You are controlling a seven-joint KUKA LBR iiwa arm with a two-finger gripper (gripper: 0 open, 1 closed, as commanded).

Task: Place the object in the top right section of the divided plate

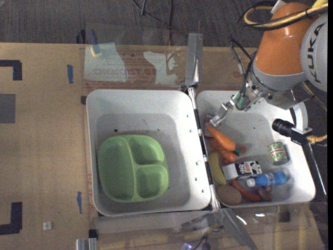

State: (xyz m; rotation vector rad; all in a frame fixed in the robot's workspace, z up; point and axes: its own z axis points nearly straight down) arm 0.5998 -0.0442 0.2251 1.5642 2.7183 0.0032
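A green divided plate [133, 167] lies in the left bin [104, 105], with one long section on its left and two smaller ones on its right. My gripper [218, 116] hangs over the upper left part of the right bin [257, 121], just above an orange carrot [221, 138]. Its fingers [215, 120] point down and to the left, and nothing shows between them. The carrot lies apart from the fingertips, a little below them.
In the right bin lie a yellow banana [217, 169], a small milk carton [242, 169], a blue-capped bottle [268, 180], a green-labelled can [278, 153], a brown potato [229, 195] and a red-orange item [247, 191]. A metal divider [193, 61] runs between the bins.
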